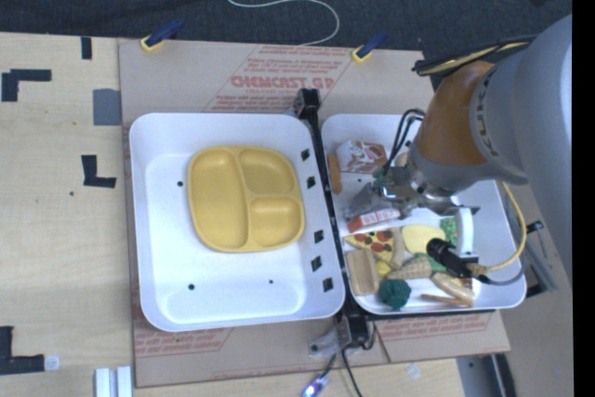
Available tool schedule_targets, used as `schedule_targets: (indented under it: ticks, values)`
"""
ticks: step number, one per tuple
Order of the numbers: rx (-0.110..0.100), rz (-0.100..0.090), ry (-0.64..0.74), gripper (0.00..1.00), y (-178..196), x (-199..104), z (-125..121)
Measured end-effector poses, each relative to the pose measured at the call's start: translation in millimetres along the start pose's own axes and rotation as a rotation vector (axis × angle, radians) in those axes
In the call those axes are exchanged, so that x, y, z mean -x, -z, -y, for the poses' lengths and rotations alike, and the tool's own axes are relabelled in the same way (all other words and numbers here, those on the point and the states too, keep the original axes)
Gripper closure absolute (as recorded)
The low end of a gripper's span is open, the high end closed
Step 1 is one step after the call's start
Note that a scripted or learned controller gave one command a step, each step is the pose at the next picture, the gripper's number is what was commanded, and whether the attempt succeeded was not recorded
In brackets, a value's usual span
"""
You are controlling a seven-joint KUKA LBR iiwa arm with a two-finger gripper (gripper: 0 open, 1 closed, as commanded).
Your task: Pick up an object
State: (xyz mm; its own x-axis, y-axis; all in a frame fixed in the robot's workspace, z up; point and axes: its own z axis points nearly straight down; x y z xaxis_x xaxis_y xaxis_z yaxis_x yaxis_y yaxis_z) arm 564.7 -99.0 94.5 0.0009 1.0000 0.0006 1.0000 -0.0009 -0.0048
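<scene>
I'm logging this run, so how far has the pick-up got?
Done: the arm has reached over the right bin, its gripper low among the toy food near the red-and-white packet. In hand: nothing visibly held. Left: gripping and lifting an item; the pizza slice, green broccoli and, in the left bin, the yellow plate all lie flat.

Even, soft overhead light (faint shadows), slightly grainy, low-resolution picture
</scene>
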Motion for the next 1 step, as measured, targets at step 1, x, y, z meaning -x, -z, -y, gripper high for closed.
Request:
schedule_targets:
  ticks: [1]
  values:
    - [0.005,0.001,0.002,0.0,-10.4,4.6,-58.6]
